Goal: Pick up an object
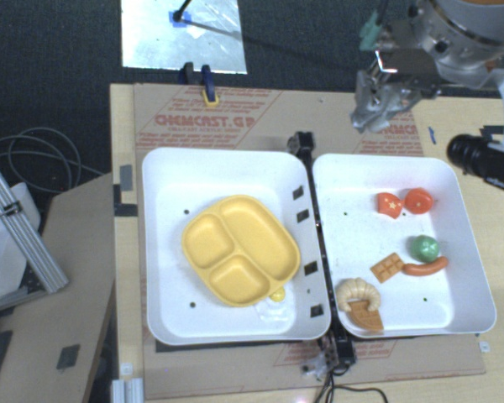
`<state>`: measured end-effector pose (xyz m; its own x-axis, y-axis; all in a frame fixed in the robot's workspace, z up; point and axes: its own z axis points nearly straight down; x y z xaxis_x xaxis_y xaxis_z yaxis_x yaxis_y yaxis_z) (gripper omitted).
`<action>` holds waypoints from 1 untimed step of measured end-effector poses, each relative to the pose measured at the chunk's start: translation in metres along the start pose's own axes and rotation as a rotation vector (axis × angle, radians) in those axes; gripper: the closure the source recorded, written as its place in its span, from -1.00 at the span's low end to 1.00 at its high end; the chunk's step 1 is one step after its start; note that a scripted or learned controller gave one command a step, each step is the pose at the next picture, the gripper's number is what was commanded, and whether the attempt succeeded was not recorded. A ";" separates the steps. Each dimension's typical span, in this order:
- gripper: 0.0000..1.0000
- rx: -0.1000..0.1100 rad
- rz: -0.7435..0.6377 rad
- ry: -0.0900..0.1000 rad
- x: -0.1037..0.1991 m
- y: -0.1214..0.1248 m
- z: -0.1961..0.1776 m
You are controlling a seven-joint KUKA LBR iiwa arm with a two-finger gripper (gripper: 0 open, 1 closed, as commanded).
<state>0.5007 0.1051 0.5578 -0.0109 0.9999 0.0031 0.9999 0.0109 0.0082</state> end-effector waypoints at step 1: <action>1.00 -0.003 -0.004 0.001 0.000 0.000 -0.011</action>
<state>0.5010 0.1051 0.5690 -0.0145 0.9999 0.0038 0.9998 0.0144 0.0108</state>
